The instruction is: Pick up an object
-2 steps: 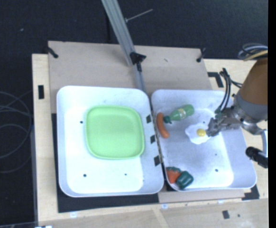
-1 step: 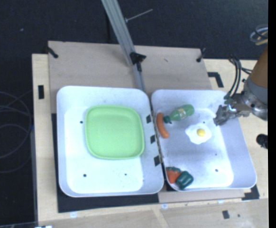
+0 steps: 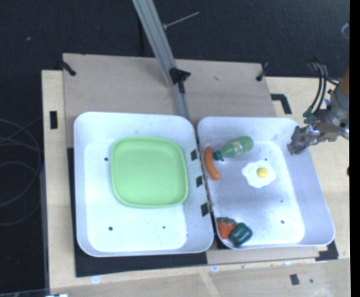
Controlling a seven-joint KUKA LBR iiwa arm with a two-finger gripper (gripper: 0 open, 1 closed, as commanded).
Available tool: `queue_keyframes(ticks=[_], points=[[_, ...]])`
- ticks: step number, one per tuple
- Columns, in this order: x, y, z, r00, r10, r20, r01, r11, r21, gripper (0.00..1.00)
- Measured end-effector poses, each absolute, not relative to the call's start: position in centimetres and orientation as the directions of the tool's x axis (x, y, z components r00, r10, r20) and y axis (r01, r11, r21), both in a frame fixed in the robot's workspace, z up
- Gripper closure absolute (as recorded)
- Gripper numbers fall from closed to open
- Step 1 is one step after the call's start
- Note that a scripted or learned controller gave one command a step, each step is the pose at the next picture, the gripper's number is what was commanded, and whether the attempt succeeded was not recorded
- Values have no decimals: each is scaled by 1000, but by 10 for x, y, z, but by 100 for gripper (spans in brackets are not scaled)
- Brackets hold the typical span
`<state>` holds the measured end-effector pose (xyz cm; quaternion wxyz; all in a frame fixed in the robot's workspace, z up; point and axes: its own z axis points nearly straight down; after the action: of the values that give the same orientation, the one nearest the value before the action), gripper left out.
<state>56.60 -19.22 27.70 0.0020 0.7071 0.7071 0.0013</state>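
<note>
My gripper hovers at the right bin's upper right rim; I can't tell its state. I'd approach the fried egg, mid-right of frame, then descend straight.

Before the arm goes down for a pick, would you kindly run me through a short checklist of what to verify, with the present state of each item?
1. Objects within the right bin: ok. A fried egg, green bottle, orange sausage and a carrot-like piece lie there.
2. Claw positioned over a target: not ok. It sits at the bin's upper right rim, apart from every object.
3. Claw carrying nothing: ok, nothing shows between or under it.
4. Claw opening: cannot tell, too small and blurred.
5. Nearest target free of neighbours: ok. The egg lies apart from the bottle and sausage.
6. Green plate out of the way: ok, it lies in the left bin.
</note>
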Motion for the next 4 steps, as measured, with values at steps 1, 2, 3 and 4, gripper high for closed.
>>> queue_keyframes(ticks=[1,2,3,4], points=[[582,-150,267,-2,1000,0,1000,2,0,100],[598,-105,270,-3,1000,0,1000,3,1,100],[609,-63,257,-3,1000,0,1000,3,0,100],[616,-15,262,-4,1000,1,1000,4,1,100]])
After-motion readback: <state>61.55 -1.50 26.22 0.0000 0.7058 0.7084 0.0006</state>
